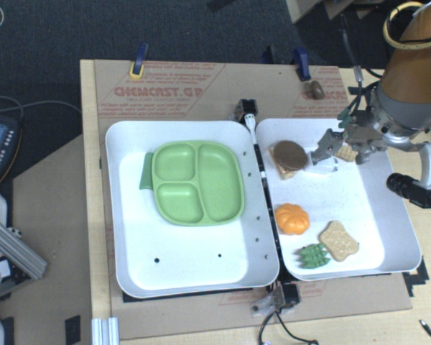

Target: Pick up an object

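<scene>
I see left bin holding green divided plate. Right bin: brown round piece near top left, orange pumpkin below it, green leafy item touching toast slice. Gripper just right of brown piece; jaw state I cannot tell.

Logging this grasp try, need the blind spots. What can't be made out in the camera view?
- Gripper: too small and blurred to tell its grip, or whether it touches the brown round item beside it.
- Arm: upper part cut off by the right and top edges.
- Green item: too small to identify; it looks tucked against the toast piece.
- Green tray: a darker green thing at its left edge, mostly hidden under it.
</scene>
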`<action>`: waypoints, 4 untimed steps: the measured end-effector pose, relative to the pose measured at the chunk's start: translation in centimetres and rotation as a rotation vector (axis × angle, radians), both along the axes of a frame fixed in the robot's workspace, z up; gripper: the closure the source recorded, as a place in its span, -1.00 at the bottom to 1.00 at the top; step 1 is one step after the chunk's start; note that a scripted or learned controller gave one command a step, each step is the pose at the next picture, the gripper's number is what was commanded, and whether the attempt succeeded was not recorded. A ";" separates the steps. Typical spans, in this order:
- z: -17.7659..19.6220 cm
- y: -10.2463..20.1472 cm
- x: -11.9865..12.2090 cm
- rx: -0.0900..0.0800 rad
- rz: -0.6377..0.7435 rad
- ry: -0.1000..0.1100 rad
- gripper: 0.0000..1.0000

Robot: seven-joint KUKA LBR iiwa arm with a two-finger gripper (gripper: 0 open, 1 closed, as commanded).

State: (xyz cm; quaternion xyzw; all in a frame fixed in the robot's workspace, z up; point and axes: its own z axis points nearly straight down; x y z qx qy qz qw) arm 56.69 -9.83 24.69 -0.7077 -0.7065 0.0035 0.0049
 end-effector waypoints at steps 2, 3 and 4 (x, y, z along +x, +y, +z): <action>-4.1 0.8 -0.3 0.000 0.001 -0.005 -1.00; -10.0 0.2 0.2 0.000 0.001 -0.004 -1.00; -14.7 0.6 0.8 0.000 0.002 -0.004 -1.00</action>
